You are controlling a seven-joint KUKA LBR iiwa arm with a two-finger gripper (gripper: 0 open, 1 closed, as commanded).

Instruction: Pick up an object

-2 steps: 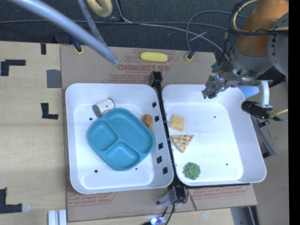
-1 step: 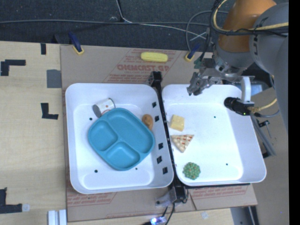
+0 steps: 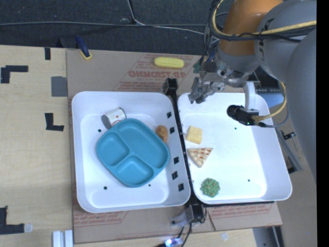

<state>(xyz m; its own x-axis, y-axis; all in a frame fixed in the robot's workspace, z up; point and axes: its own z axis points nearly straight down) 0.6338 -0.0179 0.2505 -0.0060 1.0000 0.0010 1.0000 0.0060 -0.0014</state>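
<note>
My gripper [image 3: 196, 98] hangs over the far left corner of the right bin [image 3: 257, 153], with nothing visible between its fingers. Nearer the camera in that bin lie a yellow cheese block [image 3: 194, 135], a waffle-patterned pizza slice [image 3: 200, 155] and a green broccoli piece [image 3: 209, 187]. The left bin [image 3: 85, 153] holds a blue divided plate [image 3: 132, 152], a small tipped-over can [image 3: 113, 117] and a brown round piece [image 3: 162, 132] by the divider.
A yellow banana-like toy [image 3: 168, 62] lies on the cardboard behind the bins. A black clamp [image 3: 242, 114] on the arm hangs above the right bin's far side. Black clips run along the seam between the bins.
</note>
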